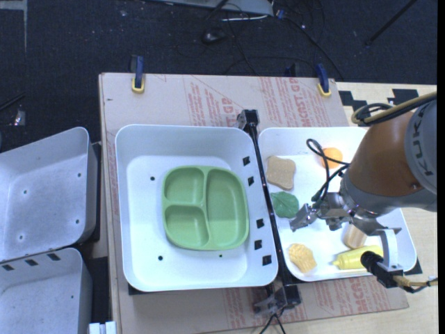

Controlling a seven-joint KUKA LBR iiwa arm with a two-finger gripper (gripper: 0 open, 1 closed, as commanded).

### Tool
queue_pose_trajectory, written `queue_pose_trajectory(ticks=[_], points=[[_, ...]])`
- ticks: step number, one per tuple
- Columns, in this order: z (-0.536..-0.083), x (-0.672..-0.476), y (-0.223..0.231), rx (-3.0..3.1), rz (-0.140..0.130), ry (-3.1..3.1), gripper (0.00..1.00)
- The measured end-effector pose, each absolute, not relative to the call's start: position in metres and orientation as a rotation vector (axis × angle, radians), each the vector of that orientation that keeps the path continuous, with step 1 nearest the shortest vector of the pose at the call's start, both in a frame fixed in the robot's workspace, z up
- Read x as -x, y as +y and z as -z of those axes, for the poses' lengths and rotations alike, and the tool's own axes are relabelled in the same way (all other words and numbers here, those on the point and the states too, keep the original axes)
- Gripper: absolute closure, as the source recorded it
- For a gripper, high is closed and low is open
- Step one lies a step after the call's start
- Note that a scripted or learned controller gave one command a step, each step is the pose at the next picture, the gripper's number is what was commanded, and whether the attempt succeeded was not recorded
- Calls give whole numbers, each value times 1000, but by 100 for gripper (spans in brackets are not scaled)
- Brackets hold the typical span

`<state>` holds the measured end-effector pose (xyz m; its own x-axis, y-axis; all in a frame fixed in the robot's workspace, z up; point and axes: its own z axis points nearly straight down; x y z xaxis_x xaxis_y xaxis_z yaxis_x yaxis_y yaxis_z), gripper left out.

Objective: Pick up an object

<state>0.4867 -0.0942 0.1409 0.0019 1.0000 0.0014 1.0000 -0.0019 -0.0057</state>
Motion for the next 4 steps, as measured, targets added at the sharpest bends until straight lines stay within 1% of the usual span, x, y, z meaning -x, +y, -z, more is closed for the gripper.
queue_pose_trajectory(ticks=[1,2,3,4], points=[[-153,-488,-94,2223,0,-2218,100],[-202,-498,-96,2221,3,-2227,100],[-254,-490,-95,2221,5,-2228,100],[-291,-491,-95,2221,4,-2228,100]])
